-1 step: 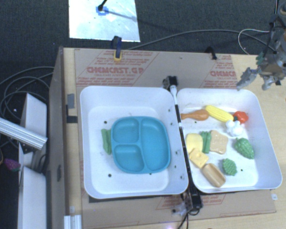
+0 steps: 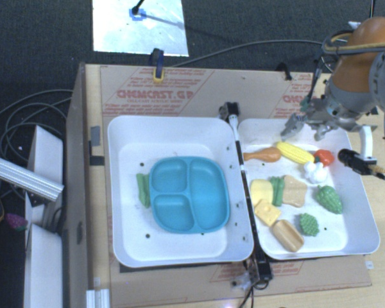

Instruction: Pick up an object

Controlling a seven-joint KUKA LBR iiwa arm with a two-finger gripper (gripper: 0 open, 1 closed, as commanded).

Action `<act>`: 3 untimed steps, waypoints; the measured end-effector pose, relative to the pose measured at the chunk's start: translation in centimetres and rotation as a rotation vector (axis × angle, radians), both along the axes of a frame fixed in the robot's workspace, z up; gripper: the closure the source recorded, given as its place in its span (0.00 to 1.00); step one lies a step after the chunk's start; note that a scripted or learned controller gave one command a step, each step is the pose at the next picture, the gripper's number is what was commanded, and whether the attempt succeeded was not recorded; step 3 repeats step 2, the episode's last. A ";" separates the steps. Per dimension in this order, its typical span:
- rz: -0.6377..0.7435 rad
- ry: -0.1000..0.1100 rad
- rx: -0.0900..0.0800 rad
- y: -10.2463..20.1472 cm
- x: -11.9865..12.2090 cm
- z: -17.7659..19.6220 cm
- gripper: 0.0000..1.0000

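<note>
In the right bin [image 2: 356, 236], nearest, lie a tan bread roll [image 2: 287, 235] and two green bumpy pieces [image 2: 308, 224]. Beyond them sit yellow cheese [image 2: 263, 201], a green bean [image 2: 278, 190] and toast [image 2: 295, 191]. Farther along are a red-and-white lump [image 2: 319, 165], hard to name, a corn cob [image 2: 294, 152] and a drumstick [image 2: 262, 154]. Over the bin's far edge the gripper [image 2: 310, 128] hovers, fingers spread, holding nothing. The left bin [image 2: 125, 172] holds a blue tray [image 2: 188, 193].
</note>
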State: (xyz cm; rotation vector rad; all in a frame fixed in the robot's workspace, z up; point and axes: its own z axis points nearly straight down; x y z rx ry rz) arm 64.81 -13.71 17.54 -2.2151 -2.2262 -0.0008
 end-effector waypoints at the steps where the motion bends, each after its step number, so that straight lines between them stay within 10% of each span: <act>1: -0.004 -0.021 -0.005 -0.8 0.8 -6.6 0.00; 2: -0.002 -0.008 -0.003 -0.7 0.4 -6.2 1.00; 3: -0.002 -0.008 -0.003 -0.7 0.4 -6.2 1.00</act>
